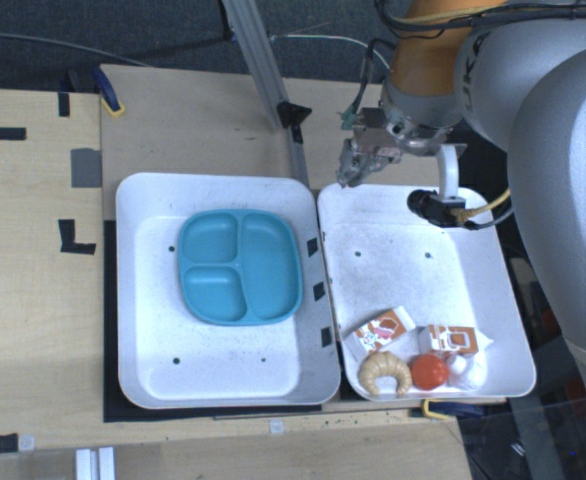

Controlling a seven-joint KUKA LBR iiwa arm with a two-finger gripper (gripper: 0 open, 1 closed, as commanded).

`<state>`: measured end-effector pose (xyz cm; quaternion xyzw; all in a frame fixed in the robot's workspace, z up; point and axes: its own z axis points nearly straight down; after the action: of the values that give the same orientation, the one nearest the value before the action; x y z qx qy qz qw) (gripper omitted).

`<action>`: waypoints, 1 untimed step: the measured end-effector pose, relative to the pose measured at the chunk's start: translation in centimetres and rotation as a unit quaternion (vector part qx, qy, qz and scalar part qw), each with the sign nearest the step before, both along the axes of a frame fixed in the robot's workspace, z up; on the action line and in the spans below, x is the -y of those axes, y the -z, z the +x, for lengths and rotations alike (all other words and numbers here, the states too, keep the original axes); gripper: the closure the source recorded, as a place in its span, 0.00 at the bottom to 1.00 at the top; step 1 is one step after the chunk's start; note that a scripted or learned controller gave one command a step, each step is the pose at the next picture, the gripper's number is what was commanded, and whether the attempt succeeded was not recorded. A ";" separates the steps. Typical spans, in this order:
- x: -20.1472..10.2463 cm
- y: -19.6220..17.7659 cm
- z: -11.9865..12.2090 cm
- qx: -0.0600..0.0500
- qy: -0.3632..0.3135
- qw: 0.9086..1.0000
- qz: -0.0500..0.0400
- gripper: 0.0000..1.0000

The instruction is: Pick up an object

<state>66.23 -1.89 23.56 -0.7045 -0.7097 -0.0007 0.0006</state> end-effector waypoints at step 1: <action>-6.5 -0.1 -0.1 -0.001 0.000 1.000 0.000 1.00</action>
<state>66.08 4.58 23.62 -0.7042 -0.7100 -0.0003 0.0010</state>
